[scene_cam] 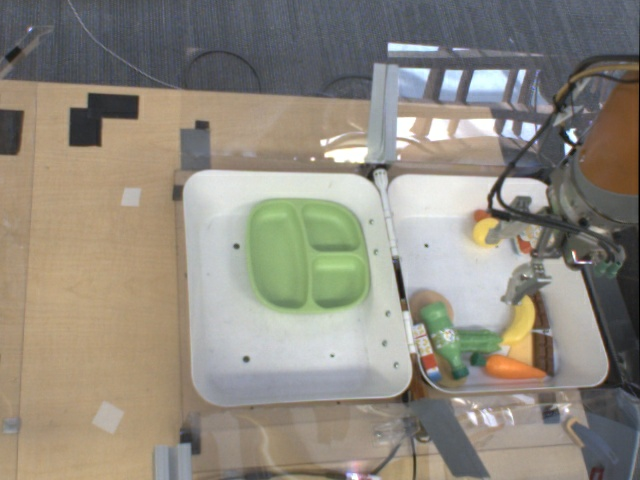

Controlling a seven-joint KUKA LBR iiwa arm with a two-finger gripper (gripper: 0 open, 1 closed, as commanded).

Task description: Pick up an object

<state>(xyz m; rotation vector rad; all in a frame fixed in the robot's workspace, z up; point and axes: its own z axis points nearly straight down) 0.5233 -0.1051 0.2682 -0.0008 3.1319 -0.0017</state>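
One fixed camera looks down at a slant on both white bins from above.

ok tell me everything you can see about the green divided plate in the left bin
The green divided plate is a pale green, rounded-square tray that looks like matte plastic. Raised ridges split it into three compartments: one long section on the left and two smaller ones stacked on the right. It lies flat and right side up near the middle of the left bin, slightly toward the back, touching only the bin floor. Its compartments hold nothing.

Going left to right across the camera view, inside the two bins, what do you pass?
Green tray → green toy → carrot → end effector.
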